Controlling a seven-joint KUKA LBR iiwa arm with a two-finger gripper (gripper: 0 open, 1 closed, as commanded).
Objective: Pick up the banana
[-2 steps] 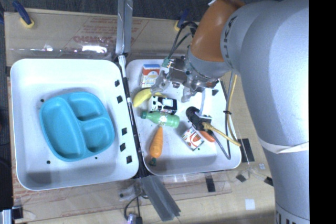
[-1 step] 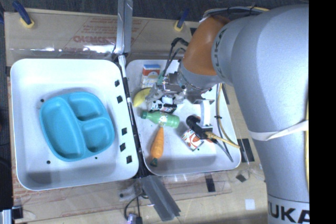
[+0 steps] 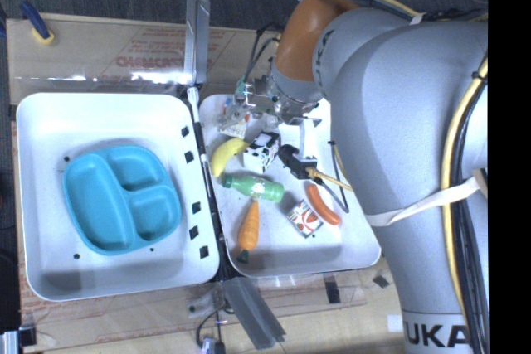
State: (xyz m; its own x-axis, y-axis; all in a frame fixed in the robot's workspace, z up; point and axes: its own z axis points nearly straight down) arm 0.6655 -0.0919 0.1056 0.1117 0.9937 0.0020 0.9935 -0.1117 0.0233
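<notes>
The yellow banana lies curved in the right bin, close to that bin's left wall. My gripper hangs at the bin's far left corner, just beyond the banana's upper end and very close to it. Nothing visible shows the banana lifted; it rests on the bin floor. The big grey arm covers the bin's right side.
A green bottle lies right below the banana, with a carrot nearer the front. A sausage and a small red and white can lie to the right. The left bin holds a blue divided tray.
</notes>
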